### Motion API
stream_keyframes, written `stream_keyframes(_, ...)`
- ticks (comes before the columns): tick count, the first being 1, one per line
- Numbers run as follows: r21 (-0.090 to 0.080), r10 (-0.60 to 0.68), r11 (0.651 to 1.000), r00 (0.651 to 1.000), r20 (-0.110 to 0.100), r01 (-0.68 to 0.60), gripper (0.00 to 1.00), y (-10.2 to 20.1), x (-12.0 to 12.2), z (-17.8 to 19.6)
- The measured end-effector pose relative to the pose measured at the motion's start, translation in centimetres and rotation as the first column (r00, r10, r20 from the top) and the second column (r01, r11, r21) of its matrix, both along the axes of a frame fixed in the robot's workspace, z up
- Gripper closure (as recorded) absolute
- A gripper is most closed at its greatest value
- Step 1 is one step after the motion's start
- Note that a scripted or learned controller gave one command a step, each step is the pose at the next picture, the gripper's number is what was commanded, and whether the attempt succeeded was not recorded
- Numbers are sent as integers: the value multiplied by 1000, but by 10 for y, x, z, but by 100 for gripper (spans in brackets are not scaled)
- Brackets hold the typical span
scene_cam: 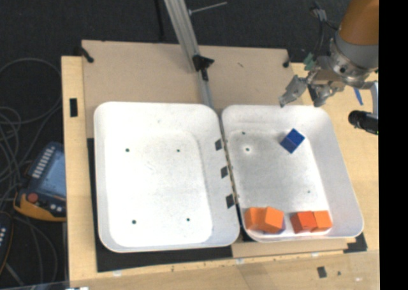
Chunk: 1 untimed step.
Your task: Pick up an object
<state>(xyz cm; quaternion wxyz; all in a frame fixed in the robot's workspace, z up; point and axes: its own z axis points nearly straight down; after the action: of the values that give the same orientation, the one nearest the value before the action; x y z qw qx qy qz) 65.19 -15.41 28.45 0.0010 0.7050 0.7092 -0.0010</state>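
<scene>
A small blue cube (pixel 292 140) lies in the right bin (pixel 331 167), toward its far side. Two orange blocks (pixel 264 219) sit side by side at the bin's near edge, and two more orange blocks (pixel 311 220) rest just right of them. My gripper (pixel 305 94) hangs above the right bin's far rim, up and to the right of the blue cube. Its fingers are spread apart with nothing between them.
The left bin (pixel 156 177) lies next to the right one, joined by a row of dark clips (pixel 226 171). A slanted metal rail (pixel 185 30) runs from the top down to the gap between the bins. A pendant (pixel 44 180) and cables lie off the bench at left.
</scene>
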Motion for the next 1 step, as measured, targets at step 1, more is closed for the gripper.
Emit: stream_keyframes(1,2,-8,1000,1000,-6,8,0,-41,-35,-179)
